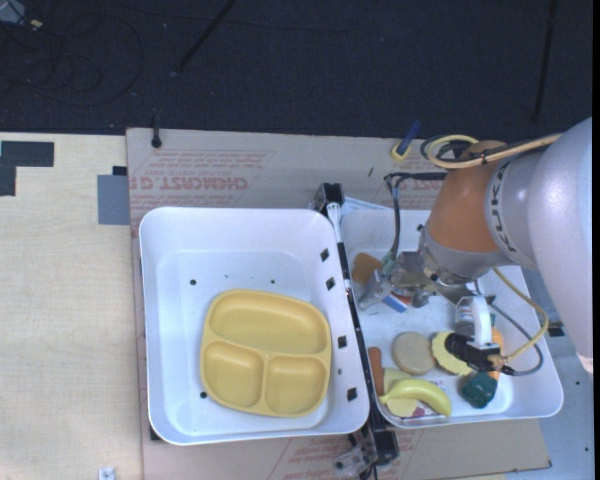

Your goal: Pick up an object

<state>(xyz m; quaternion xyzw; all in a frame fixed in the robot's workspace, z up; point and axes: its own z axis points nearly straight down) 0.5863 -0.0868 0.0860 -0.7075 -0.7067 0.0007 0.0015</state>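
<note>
The claw (385, 286) sits low in the far-left part of the right bin (540, 403), close to the wall it shares with the left bin (165, 268); whether its fingers are parted or pressed together I cannot tell, and nothing can be made out between them.

The likely things to pick all lie on the near side of it — toward the bottom of the view. A round tan biscuit-like disc (413, 352) is nearest, just near and slightly right of the claw; a yellow banana (418, 396) lies further on, close to the near wall, its long axis running roughly left to right; a slim orange carrot-like piece (376, 369) lies along the dividing wall, its length running near to far; a teal lump (479, 391) sits at the near right.

So, in my judgement, the move turns on drawing the claw nearward — a short way for the disc, longer for the banana.

The left bin holds a yellow divided plate (265, 351), well apart from the claw.
</note>
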